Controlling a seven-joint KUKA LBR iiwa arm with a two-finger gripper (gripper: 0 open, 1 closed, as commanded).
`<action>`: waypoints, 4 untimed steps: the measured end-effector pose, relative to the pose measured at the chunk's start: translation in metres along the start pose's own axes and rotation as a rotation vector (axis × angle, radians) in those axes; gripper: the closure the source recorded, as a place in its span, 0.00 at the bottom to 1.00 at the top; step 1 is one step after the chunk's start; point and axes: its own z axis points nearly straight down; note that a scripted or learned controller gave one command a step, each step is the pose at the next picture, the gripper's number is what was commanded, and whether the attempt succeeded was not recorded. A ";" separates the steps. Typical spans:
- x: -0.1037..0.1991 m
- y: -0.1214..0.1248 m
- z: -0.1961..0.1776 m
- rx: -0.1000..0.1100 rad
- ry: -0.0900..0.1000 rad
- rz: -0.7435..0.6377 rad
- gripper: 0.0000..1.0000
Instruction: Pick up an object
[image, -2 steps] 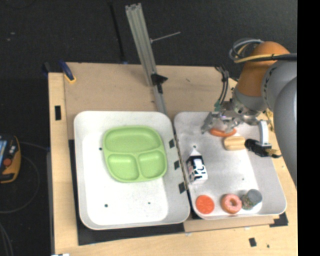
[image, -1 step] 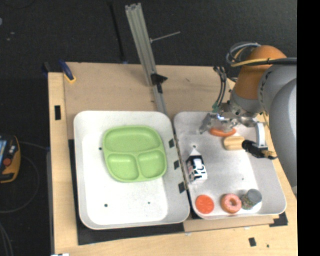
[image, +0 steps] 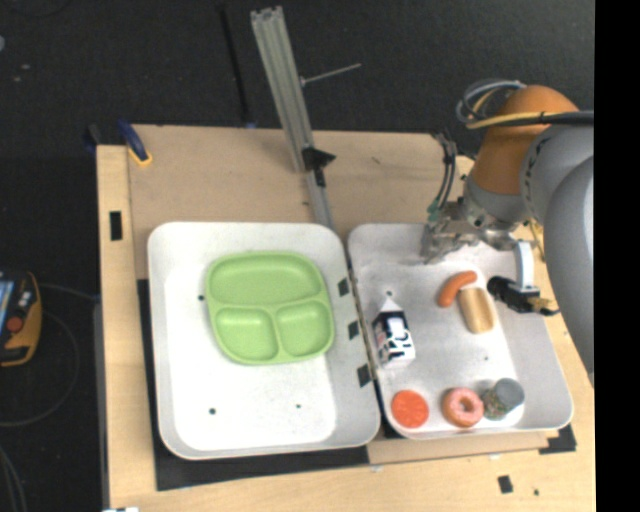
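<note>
The bun (image: 478, 310) is taken as ref. pt. The likeliest obj. is judged to be the orange sausage (image: 457, 289): it is seen lying just beside the bun, at its upper-left end, tilted, prob. touching. The gripper (image: 443, 243) is seen further up-view from the bun, just past the sausage, above the floor of the right bin (image: 440, 365). Whether it is set wide or narrow can't be told from this angle, and nothing is seen held in it.

Handling, as a judgement: the sausage is taken for a light toy-food pc., smooth and rounded, so slip or roll is expected if it is pinched near an end. A grasp across the short axis at mid-length is advised, w/ the closing line kept clear of the bun so both aren't caught together. Little force is thought to be needed; breakage isn't expected.

Other things: a small white-and-black carton (image: 394, 336) is seen left of the bun, and a pink donut (image: 462, 407) well below it.
</note>
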 end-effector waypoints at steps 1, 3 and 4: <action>-0.004 0.012 -0.059 0.013 0.007 0.002 1.00; 0.049 0.004 -0.126 0.018 0.010 0.000 1.00; 0.104 -0.011 -0.137 0.017 0.011 -0.002 1.00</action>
